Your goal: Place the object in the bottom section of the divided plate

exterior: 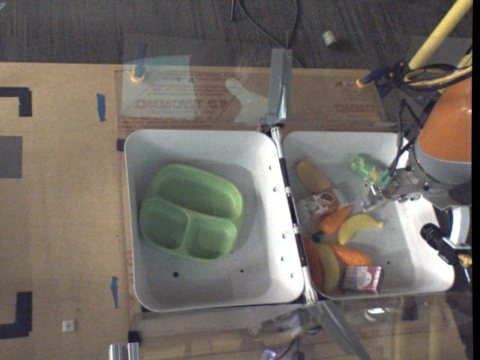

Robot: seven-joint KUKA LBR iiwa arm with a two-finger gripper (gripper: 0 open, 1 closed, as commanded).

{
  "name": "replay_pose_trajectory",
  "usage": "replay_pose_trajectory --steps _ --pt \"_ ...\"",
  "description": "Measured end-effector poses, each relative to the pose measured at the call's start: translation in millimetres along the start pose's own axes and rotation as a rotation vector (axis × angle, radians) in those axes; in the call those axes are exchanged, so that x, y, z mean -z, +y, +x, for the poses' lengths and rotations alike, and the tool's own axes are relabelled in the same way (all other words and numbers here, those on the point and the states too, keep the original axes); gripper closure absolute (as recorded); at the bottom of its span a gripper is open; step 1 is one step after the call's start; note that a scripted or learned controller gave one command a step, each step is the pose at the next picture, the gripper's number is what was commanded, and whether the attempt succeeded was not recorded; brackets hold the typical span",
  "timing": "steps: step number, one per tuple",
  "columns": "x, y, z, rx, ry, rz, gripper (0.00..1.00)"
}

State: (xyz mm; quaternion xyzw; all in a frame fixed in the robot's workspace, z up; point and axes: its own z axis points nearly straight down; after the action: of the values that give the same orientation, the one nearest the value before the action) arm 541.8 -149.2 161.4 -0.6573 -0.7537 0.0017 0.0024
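Plate: green divided plate (193, 212) seen in the left bin (142, 276), nothing in its sections.
Object: not yet singled out; banana (357, 226), carrots (334, 220) and packets (362, 278) heaped in the right bin (420, 268).
Handling: banana judged light, stiff, smooth; best taken across its middle.
Jaws: gripper (379, 193) hung above the banana; spread or pressed together cannot be told; nothing seen held.

2 white bins on the bench: left bin (150, 276), right bin (420, 268). Left one has 1 green divided plate (192, 211) w/ 3 sections. Right one: 1 banana (357, 226), 2 carrots (334, 220) (351, 255), 1 tan potato-looking thing (313, 176), 1 yellowish piece (328, 267) by the divider, 2 small printed packets (322, 200) (362, 278), 1 pale green item (367, 169), can't tell what. Approx 8 loose things.
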Motion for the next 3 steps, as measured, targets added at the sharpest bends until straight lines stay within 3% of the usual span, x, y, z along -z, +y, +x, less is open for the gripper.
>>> replay_pose_trajectory --steps 1,2,3 --pt "150.2 89.0 5.4 0.011 -0.002 0.000 1.00" --pt "42.4 59.3 62.5 -0.501 0.000 0.007 1.00" --pt "33.6 14.4 14.3 -0.507 0.000 0.005 1.00"
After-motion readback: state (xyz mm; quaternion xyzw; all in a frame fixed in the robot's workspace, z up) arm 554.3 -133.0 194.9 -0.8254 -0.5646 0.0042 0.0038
